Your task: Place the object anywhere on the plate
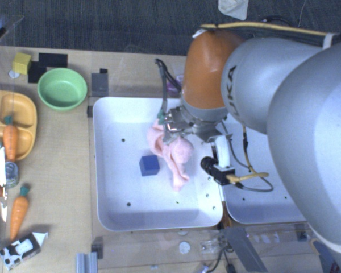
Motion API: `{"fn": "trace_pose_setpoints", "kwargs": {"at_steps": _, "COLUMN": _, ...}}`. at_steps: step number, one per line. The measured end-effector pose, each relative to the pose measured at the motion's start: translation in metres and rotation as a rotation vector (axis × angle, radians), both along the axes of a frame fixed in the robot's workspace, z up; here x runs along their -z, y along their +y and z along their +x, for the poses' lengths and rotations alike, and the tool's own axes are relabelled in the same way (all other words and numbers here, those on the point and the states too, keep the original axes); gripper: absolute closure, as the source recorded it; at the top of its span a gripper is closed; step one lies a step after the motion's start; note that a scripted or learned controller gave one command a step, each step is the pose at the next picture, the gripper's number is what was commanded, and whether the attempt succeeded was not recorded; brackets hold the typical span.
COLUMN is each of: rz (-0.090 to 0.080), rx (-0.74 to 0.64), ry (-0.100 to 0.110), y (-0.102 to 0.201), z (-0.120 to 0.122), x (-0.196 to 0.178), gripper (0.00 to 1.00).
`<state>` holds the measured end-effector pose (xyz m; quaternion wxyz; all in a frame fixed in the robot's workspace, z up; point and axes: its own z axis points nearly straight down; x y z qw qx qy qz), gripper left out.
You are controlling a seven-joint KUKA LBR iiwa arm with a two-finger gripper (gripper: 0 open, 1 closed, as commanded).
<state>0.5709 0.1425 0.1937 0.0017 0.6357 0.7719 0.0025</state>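
Observation:
A soft pink toy (175, 153) lies in the left white bin (119, 209), right of its middle. My gripper (171, 128) is directly over the toy's upper end, and the orange-banded wrist hides where the two meet. A small blue cube (149, 165) rests on the bin floor just left of the toy. Outside the bins, at the far left of the bench, sits a yellow divided plate (23, 110) with a toy carrot (9, 141) on it.
A green bowl (62, 88) stands beyond the plate. More toy carrots (18, 209) and a cow-patterned carton (23, 248) lie at the front left. The right bin (256, 209) is mostly covered by the arm. Black blocks (48, 64) sit at the back left.

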Motion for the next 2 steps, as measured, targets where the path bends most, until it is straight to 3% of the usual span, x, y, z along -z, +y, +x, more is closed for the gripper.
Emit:
{"fn": "trace_pose_setpoints", "kwargs": {"at_steps": 1, "rz": 0.001, "rx": -0.016, "ry": 0.000, "y": 0.050, "z": -0.024, "x": -0.021, "gripper": 1.00}}
{"fn": "trace_pose_setpoints", "kwargs": {"at_steps": 2, "rz": -0.001, "rx": -0.263, "ry": 0.003, "y": 0.080, "z": -0.064, "x": 0.017, "gripper": 1.00}}
